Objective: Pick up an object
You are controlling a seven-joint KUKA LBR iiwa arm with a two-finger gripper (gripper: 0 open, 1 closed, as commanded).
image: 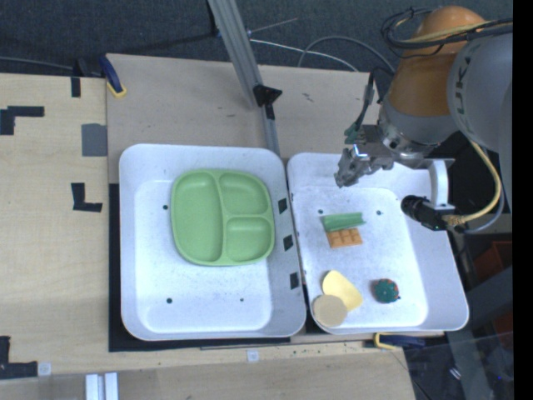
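Arm: a big grey arm [466,82] with an orange band comes in from the right side.
Gripper: the gripper [346,173] hangs over the far rim of the right bin, and you cannot tell if it is spread or pressed together (it is too small and dark to see). Nothing shows between its tips.
Right bin: a flat white bin [433,257] with five small things in it.
Green block: the green block [342,221] lies flat near the middle of the right bin. Its long side runs left to right, with the right end tipped a little toward the far rim. It sits below the gripper and apart from it.
Orange waffle piece: the orange waffle piece [345,238] lies just beside the green block, on the near side, and they look like they touch. Its long side also runs left to right.
Yellow piece: a flat yellow piece [343,289] lies near the front of the bin.
Tan disc: a round tan disc [329,310] sits at the front left corner, touching the yellow piece.
Green and red ball: a small round thing [385,290] sits to the right of the yellow piece, apart from it.
Left bin: the other white bin [141,248] holds a plate.
Green plate: a light green plate [222,216] with three sections lies flat in the far half of the left bin.
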